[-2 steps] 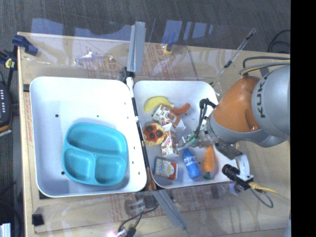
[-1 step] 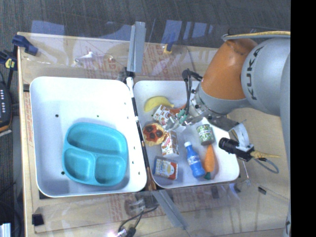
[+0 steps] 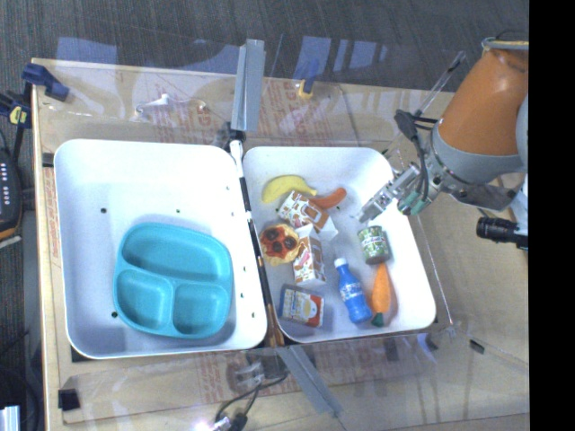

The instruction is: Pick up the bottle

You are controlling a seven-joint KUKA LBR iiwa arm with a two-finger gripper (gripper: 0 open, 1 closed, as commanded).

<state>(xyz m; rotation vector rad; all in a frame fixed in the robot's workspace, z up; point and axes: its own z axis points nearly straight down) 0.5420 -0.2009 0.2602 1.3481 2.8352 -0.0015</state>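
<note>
The bottle (image 3: 352, 292) is blue with a white cap and lies in the front part of the right bin (image 3: 422, 268). An orange carrot (image 3: 382, 291) rests right beside it. My gripper (image 3: 381, 201) hangs over the bin's right side, just behind a small green can (image 3: 373, 243). It is well apart from the bottle, up and to the right of it. Nothing shows between its fingers.
The right bin also holds a banana (image 3: 287, 187), a sausage (image 3: 329, 197), small cartons (image 3: 300, 210), a red and yellow toy (image 3: 279, 241) and a red box (image 3: 301, 305). A teal divided tray (image 3: 175, 281) lies in the left bin (image 3: 81, 178).
</note>
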